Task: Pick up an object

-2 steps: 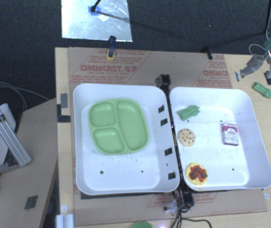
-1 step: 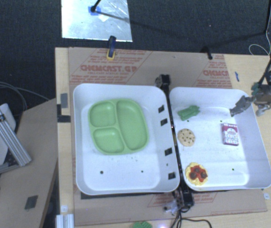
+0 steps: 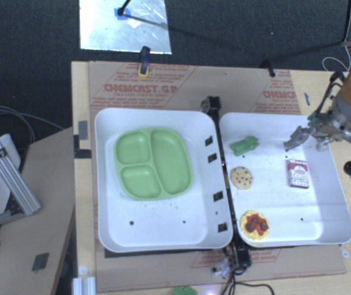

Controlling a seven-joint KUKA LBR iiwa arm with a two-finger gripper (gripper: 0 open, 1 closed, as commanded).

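In the right bin (image 3: pixel 332 226) lie a green toy piece (image 3: pixel 244 145), a round cookie (image 3: pixel 241 177), a small purple-and-white packet (image 3: pixel 298 173) and a yellow disc with red topping (image 3: pixel 255 224). My gripper (image 3: pixel 298 139) hangs over the bin's upper right part, above and a little right of the packet, with nothing seen between its fingers. The arm comes in from the right edge.
The left bin (image 3: pixel 104 183) holds a green divided plate (image 3: pixel 152 163). A black divider with clips (image 3: pixel 219 165) runs between the bins. Cardboard (image 3: pixel 163 85) lies under both bins, with a shiny metal sheet (image 3: pixel 125 16) on the floor beyond.
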